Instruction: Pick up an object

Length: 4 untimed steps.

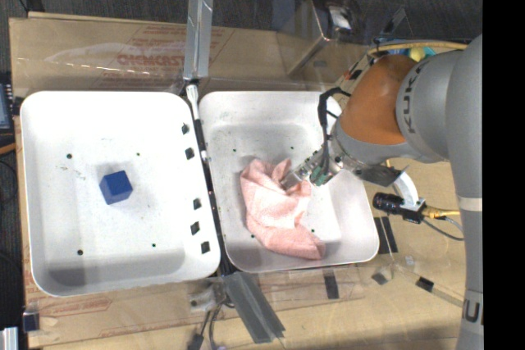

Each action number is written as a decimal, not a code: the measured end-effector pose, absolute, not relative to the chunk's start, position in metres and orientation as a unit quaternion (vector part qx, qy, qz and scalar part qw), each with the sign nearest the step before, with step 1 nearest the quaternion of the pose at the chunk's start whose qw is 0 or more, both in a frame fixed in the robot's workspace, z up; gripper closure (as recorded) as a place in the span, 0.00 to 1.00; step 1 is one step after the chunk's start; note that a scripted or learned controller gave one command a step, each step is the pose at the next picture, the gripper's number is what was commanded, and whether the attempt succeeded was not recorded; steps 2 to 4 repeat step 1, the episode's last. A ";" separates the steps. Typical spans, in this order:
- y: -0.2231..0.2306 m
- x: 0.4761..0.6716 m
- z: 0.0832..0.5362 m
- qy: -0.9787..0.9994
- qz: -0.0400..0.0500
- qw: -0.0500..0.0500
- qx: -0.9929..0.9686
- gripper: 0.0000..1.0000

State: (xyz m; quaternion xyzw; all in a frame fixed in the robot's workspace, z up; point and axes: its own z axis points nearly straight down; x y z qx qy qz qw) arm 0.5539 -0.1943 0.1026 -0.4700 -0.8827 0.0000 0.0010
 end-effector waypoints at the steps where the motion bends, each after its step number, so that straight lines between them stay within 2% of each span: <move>1: -0.118 0.586 0.207 -0.827 0.000 0.000 -0.562 1.00; 4: -0.118 0.586 0.207 -0.827 0.000 0.000 -0.562 1.00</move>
